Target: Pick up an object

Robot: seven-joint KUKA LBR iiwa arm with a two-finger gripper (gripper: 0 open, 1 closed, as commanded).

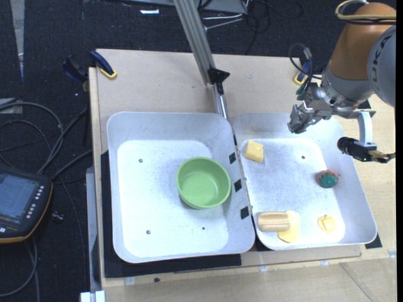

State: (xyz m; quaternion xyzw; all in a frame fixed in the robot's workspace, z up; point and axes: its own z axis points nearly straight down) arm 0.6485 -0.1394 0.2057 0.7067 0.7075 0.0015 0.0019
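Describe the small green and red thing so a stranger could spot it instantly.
Look in the right bin, near its right wall. The small round toy lies alone there, above the yellow piece. It is teal-green with a red top, the only non-yellow item in that bin.

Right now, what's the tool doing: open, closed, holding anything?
Tool: over the far edge of the right bin; open or closed cannot be told. Nothing seen in it.
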